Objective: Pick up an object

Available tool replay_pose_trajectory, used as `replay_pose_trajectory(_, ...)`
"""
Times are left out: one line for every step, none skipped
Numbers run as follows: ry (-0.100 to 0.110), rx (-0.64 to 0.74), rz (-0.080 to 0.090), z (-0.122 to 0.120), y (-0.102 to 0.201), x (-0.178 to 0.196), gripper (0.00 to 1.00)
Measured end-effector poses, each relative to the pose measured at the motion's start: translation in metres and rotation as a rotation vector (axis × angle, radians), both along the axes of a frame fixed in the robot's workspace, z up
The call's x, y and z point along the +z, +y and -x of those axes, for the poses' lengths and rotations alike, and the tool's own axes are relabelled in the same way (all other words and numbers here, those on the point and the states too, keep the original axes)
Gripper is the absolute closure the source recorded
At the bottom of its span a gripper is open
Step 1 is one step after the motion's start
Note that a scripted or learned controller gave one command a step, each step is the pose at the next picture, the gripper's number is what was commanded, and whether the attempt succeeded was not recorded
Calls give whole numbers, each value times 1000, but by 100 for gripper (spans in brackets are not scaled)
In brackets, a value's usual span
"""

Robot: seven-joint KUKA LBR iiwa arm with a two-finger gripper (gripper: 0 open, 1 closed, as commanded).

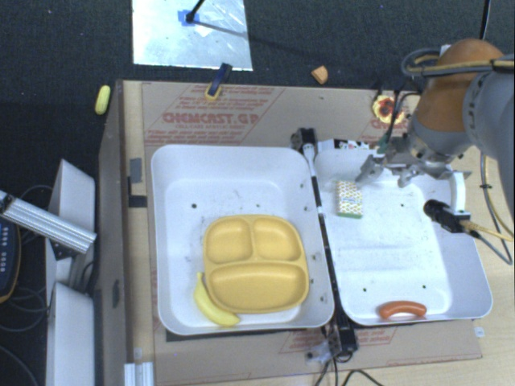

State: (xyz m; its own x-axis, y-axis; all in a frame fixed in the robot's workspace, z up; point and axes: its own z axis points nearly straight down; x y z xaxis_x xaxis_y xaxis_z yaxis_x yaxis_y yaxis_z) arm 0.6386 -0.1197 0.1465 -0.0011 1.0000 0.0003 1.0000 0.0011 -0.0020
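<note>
A: What is being shown over the right bin?

B: The gripper is being held above that bin's far edge, with the jaws spread wide and nothing being gripped between them. The arm is being reached in from the tabletop's right side.

A: Which object is being targeted?

B: Most likely the small dotted sponge block, which is being left flat near the bin's far-left corner, just beside the divider and a little nearer than the jaws. An orange handle-shaped piece is lying by the near edge, well apart from the gripper.

A: And the left bin?

B: A yellow divided plate is being carried there, with a banana touching its near-left rim. Neither is being approached.

A: How is the step best being done?

B: The jaws should be centred over the block before any descent is being made, and aligned so its narrow sides are being straddled. Room should be kept from the bin wall, since a finger being caught on the divider would likely spoil the closing. The block looks soft, so a gentle squeeze is being advised.
</note>
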Motion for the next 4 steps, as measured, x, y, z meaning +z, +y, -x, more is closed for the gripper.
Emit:
replay_pose_trajectory(-5,3,0,-3,23,-60,0)
replay_pose_trajectory(-3,0,1,7,-9,-62,0)
replay_pose_trajectory(-7,1,1,6,-9,-51,100)
replay_pose_trajectory(-7,1,1,6,-9,-51,0)
